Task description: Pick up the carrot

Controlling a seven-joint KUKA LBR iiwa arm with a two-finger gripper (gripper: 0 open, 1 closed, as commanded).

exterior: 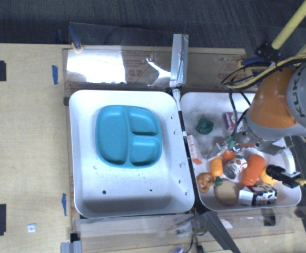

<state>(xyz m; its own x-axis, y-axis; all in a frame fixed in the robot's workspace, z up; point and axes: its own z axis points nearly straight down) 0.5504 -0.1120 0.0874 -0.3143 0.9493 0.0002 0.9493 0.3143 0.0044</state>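
The carrot [254, 169], a fat orange tapered piece, lies tilted in the right bin [295, 196], toward its front right. My gripper [232, 144] hangs low over the middle of that bin, just up and left of the carrot, among the clutter. A small orange bit [228, 154] shows directly under its tip. The carrot itself lies apart from the gripper, with nothing on it.
Around the carrot lie a small orange-yellow toy [216, 166], a pretzel [205, 181], a potato [225, 193], a white and black can [259, 195], a green item [204, 125] and a red packet [230, 120]. The left bin [84, 183] holds a blue divided plate [127, 136].
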